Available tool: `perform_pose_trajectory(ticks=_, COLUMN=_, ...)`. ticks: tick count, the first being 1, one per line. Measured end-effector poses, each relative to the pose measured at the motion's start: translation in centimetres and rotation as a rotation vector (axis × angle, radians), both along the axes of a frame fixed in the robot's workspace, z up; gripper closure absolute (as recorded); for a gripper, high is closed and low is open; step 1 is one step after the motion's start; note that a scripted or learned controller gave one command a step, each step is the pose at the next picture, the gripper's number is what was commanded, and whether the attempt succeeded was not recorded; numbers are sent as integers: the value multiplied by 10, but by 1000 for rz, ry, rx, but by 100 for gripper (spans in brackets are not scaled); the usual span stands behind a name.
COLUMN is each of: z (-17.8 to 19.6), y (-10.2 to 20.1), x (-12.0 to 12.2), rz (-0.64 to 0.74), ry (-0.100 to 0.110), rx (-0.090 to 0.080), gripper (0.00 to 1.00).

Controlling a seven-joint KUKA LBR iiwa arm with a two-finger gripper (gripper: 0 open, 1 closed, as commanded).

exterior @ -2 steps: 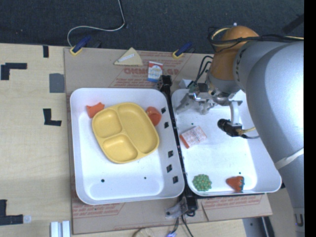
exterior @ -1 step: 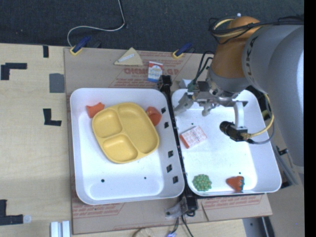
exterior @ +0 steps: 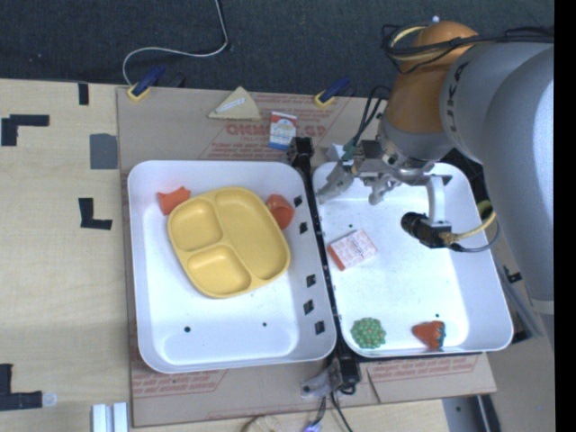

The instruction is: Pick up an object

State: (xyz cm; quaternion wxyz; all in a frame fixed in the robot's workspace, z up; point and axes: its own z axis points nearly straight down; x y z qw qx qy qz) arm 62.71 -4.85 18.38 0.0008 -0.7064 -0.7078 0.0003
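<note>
The arm (exterior: pixel 468 106) reaches in over the right bin (exterior: pixel 486 295), and its gripper (exterior: pixel 360 180) hangs above the far corner of this bin, close to the divider (exterior: pixel 315 241) where the two bins meet. If the claw is apart or together I cannot tell, because the wrist hardware covers it from this angle. Nothing is visible between the tips, so I judge that no object is held at this moment.

The step in hand looks like the approach, before any grasp. The nearest candidate is the small red and white packet (exterior: pixel 352 249), which lies flat on the floor of the right bin, a little nearer to the camera than the gripper and just beside the divider. Farther toward the near edge of the same bin there are a green bumpy ball (exterior: pixel 368 333) and an orange piece (exterior: pixel 430 334), well apart from the gripper.

On the other side of the divider, the left bin (exterior: pixel 153 331) holds a yellow compartment plate (exterior: pixel 228 239) with two small orange pieces touching its edges.

For the next move, the gripper probably must shift toward the packet, come down with the tips spread, and close across its short side. The packet is thin and flat, so the tips may slide over it.
</note>
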Motion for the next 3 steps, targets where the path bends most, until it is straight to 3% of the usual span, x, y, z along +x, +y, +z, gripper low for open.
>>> perform_pose_trajectory(ticks=1, z=0, y=-4, x=15, rz=0, ry=0, rx=0, gripper=0)
perform_pose_trajectory(ticks=2, z=0, y=20, x=41, rz=0, ry=0, rx=0, gripper=0)
perform_pose_trajectory(ticks=3, z=0, y=18, x=-29, rz=-2, ry=1, rx=-1, gripper=0)
